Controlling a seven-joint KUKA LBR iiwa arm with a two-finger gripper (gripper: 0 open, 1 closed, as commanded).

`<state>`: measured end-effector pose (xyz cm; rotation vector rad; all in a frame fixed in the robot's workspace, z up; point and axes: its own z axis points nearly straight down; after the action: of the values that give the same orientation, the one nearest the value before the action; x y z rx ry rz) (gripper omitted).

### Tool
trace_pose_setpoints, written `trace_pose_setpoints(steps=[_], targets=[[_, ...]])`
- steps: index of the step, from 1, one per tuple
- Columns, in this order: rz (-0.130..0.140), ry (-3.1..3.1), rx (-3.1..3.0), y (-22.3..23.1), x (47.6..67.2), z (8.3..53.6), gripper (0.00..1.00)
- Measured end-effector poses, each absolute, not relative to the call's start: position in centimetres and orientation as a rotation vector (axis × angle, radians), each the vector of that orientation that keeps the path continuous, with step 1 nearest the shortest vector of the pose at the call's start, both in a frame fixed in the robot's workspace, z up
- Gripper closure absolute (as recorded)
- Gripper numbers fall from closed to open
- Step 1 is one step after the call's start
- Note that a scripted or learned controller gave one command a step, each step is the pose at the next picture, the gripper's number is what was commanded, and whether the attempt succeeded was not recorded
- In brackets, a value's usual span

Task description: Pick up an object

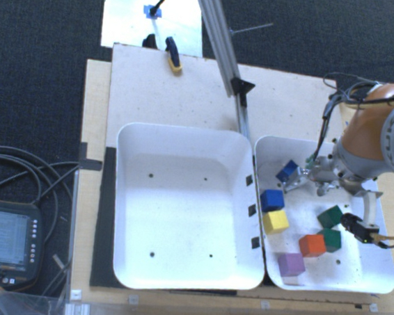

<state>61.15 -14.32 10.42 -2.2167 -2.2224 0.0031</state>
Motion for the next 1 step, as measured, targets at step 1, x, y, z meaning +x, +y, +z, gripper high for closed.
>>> trace_pose_setpoints(steps=[1], targets=[[-0.004,-2.229,-2.220,-14.42,61.39,11.89,1.00]])
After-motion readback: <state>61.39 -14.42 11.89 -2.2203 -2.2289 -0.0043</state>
